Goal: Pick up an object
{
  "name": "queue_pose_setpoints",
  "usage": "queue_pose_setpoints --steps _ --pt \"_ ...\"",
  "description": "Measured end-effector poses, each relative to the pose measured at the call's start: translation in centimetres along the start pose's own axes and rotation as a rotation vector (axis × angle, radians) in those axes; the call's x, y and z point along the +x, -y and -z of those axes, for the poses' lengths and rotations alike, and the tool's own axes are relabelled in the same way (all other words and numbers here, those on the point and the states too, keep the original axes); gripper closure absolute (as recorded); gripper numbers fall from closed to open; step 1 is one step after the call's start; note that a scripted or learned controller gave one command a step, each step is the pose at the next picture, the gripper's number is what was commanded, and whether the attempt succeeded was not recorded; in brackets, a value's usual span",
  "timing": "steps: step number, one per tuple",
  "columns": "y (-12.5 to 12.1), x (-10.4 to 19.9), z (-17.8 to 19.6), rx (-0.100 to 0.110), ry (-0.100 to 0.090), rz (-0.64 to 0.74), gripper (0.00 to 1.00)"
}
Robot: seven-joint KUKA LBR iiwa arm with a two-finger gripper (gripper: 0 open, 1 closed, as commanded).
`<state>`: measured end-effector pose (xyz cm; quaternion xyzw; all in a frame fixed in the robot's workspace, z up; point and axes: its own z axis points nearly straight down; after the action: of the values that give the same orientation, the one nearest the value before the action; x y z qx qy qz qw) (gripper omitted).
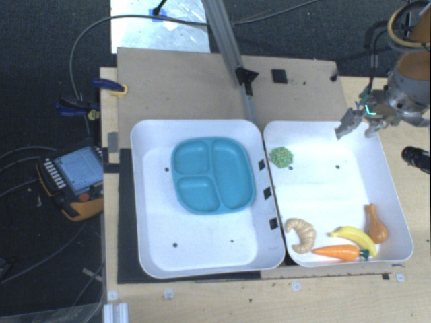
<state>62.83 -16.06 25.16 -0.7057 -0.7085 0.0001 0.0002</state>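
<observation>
In the right bin (316, 173) lie a green broccoli floret (281, 157) near the left wall, a tan croissant (301, 234), a yellow banana (352, 237), an orange carrot (337, 252) and a brown drumstick (376, 225) along the front. My gripper (360, 124) hovers over the bin's far right corner, fingers (347, 126) spread open with nothing between them. It is well away from all the food items.
The left bin (155, 241) holds a blue divided plate (213, 174). A grey pole (224, 32) slants across the back of the bench. Cables, clamps and a small device (73, 173) lie off the bench to the left.
</observation>
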Motion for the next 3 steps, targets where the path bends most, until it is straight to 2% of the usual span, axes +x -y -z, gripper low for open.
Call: queue_pose_setpoints --steps 1,3 --pt "-0.1 0.0 0.1 -0.003 0.0 0.0 0.0" --pt "0.7 1.0 -11.9 0.003 0.0 -0.001 0.0"
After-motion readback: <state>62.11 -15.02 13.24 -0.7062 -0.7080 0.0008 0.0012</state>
